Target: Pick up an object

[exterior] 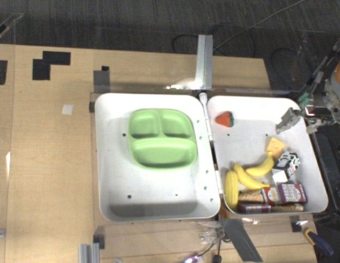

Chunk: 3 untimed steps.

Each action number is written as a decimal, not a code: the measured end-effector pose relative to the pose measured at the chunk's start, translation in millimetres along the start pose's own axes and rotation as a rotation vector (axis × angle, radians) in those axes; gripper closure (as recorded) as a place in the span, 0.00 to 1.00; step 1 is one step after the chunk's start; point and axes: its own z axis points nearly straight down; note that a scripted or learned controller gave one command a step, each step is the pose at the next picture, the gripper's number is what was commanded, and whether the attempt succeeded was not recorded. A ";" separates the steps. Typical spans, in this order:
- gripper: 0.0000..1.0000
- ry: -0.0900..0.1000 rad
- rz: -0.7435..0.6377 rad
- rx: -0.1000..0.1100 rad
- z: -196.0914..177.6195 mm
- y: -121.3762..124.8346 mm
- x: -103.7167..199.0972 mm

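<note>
**Nothing lifted yet from the right bin**

Dark carpet is seen behind a wooden counter (44,147) on which two white bins are set side by side. A green divided plate (161,137) is held in the left bin (109,163). In the right bin (252,116), a strawberry (225,119) lies apart, while bananas (256,171), corn (231,187), a cheese wedge (276,146) and small cartons are clustered near the front. The gripper (289,119) is placed above the bin's right rear; whether it is spread cannot be told. No object is seen held, so the pick is judged undone.

Arm (335,95) cut off at the right edge, pincer (289,119) fingers too small to read.
</note>
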 end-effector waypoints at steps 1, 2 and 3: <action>0.00 -0.001 0.178 -0.001 165.1 -32.0 -23.3; 0.00 -0.007 -0.173 -0.012 186.4 -12.7 -10.9; 1.00 -0.006 -0.174 -0.017 175.4 -10.7 -9.7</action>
